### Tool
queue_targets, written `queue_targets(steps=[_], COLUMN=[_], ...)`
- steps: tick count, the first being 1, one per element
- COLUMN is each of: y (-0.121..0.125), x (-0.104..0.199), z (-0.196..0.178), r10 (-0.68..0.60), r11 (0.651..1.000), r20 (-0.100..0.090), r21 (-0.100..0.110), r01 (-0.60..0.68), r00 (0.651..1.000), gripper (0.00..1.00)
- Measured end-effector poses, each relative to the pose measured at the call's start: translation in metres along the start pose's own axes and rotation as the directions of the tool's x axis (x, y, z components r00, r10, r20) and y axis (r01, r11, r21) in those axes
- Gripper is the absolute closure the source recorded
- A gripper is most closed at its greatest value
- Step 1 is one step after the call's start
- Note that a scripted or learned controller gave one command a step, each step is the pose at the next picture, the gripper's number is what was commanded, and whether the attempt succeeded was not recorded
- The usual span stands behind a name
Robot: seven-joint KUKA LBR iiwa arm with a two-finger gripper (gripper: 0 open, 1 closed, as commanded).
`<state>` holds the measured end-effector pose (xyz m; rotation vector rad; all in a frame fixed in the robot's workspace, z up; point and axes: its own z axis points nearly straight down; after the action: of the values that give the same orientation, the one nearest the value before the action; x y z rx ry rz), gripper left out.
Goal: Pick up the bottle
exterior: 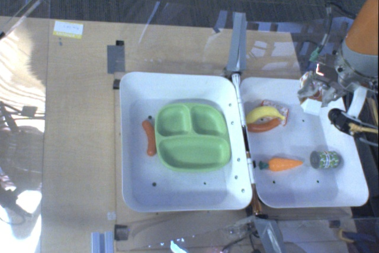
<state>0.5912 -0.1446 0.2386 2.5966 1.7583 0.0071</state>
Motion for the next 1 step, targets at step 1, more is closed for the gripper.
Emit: queue_targets(steps=[1], y=[-0.0500], x=[0.0120], z=[0.1398], r10=[-0.005], r11=[1.000], r20=[-0.002], r21=[-0.002], r01=[0.005], r00=[1.000], gripper=[1.00])
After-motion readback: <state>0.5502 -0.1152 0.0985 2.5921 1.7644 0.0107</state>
